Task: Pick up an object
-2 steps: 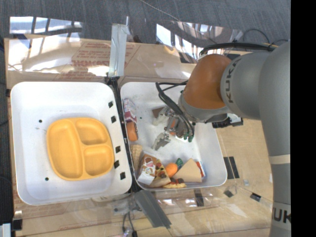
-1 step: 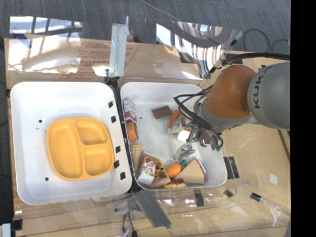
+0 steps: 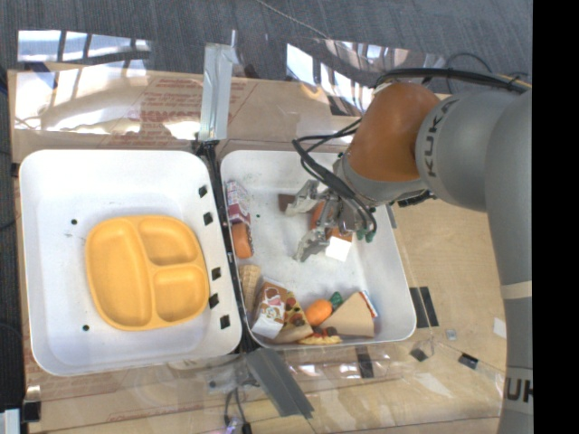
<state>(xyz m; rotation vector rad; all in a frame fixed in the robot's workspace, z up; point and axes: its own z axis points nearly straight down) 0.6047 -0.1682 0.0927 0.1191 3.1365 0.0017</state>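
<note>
The gripper [image 3: 317,229] hangs low in the right bin [image 3: 393,269], fingers spread with nothing visibly between them, near a small white block [image 3: 338,250] — it could close on air or nudge the block away — while toy food [image 3: 312,315] crowds the lower edge and a yellow tray [image 3: 145,269] fills the left bin [image 3: 45,188].

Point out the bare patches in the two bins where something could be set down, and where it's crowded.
Left bin: bare white floor rings the yellow divided tray, widest above it. Right bin: a bare strip along the top wall, and some floor between the end effector and the toy food pile. Crowded: the right bin's bottom edge and the divider side by the sausage.
</note>
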